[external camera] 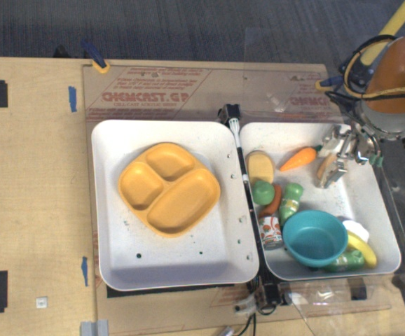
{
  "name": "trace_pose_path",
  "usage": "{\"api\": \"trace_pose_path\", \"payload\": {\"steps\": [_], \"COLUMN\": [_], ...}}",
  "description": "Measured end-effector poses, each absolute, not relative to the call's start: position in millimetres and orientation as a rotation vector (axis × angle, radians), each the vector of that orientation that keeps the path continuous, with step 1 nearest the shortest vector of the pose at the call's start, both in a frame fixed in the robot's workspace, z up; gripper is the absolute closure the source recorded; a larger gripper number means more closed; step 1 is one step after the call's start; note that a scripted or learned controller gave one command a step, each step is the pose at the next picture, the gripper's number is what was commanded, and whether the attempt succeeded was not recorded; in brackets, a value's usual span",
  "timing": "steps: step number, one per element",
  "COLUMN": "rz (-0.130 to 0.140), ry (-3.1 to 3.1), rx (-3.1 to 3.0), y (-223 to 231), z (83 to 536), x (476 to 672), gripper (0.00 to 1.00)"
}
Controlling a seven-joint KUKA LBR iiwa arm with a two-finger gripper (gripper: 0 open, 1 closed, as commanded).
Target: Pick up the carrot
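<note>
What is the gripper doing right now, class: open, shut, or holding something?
Gripper: open, holding nothing, beside the small orange carrot in the right white bin.

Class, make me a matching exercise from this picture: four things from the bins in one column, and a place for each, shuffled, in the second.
1. carrot
2. yellow divided plate
3. teal bowl
4. banana

A. in the left bin
B. front right corner of the right bin
C. just left of the tool
D. front of the right bin, left of the banana

Pairs: 1-C, 2-A, 3-D, 4-B

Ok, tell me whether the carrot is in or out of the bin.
In: the carrot lies in the right bin, near its far edge.
</note>
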State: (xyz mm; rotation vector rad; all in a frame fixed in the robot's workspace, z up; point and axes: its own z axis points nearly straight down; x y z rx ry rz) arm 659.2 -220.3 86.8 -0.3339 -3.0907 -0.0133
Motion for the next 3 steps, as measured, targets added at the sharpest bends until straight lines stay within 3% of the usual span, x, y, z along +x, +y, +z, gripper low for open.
{"api": "trace_pose_path", "payload": {"steps": [1,2,3], "rz": [0.003,0.007,0.002], "ry": [-3.099,-3.135,-3.050], "rx": [-0.491,-0.271,-0.747], "y": [-140.9,-104.5,-102.6], "z": [88.2,124.1,89.7], "x": [651.3,658.6,659.2], "gripper": [0.00,0.00,0.00]}}
